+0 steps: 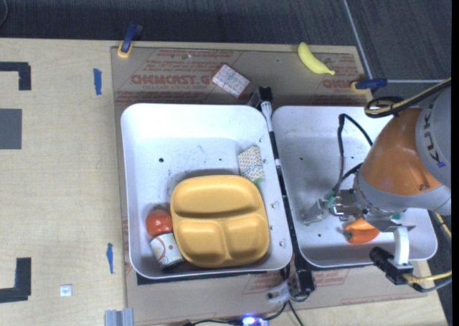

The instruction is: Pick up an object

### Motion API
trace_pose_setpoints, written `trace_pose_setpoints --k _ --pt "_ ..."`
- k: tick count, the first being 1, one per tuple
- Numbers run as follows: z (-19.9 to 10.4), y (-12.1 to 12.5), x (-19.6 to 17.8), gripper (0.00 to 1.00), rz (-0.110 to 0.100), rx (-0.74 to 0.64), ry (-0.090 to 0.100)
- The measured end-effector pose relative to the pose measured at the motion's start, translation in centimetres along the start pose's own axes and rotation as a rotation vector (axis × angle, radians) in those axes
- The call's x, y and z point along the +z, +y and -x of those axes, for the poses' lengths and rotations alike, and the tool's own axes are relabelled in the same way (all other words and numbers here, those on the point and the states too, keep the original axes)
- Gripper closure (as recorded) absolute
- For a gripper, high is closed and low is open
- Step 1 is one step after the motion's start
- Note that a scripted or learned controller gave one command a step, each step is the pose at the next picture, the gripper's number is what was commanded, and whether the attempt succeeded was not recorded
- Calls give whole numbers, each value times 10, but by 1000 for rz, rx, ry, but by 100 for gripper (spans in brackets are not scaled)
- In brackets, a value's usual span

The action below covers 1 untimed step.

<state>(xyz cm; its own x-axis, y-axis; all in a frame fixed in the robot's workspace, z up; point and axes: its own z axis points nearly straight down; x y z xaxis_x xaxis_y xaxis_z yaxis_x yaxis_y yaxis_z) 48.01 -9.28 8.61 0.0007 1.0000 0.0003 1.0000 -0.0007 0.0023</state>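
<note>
Looking down on the bench, the arm [405, 163] reaches in from three o'clock and bends over the right bin [305, 127]. Its gripper [343, 211] sits low near that bin's floor, toward the five o'clock corner. Whether the jaws are clenched or released I cannot tell; the wrist hides them.

An orange object [361, 230] lies right under the wrist, touching or just beside the gripper. It looks small and rounded, perhaps a toy piece of plastic, so probably light and stiff, with a smooth skin that may slip. Much of it is covered, so a safe hold would be across its narrow middle, squeezing from both long sides. A grey, thin scrap [312, 211] lies just at nine o'clock of the gripper; what it is I cannot say.

The left bin [143, 138] holds a yellow divided tray [219, 218], upside down or lidded, filling its six o'clock half. That tray looks rigid and wide, too broad for two fingers except at a rim. At its eight o'clock edge sit a red ball [158, 222] and a small white cup [166, 248], touching each other. A patterned packet [251, 163] leans at the tray's one o'clock corner.

Beyond the bins, at twelve o'clock, a banana [314, 59] and a small patterned card [230, 80] rest on the cardboard.
</note>
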Motion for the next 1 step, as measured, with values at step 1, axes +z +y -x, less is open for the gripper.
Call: trace_pose_setpoints --k 1 --pt "0 2 -10 100 5 1 -1"
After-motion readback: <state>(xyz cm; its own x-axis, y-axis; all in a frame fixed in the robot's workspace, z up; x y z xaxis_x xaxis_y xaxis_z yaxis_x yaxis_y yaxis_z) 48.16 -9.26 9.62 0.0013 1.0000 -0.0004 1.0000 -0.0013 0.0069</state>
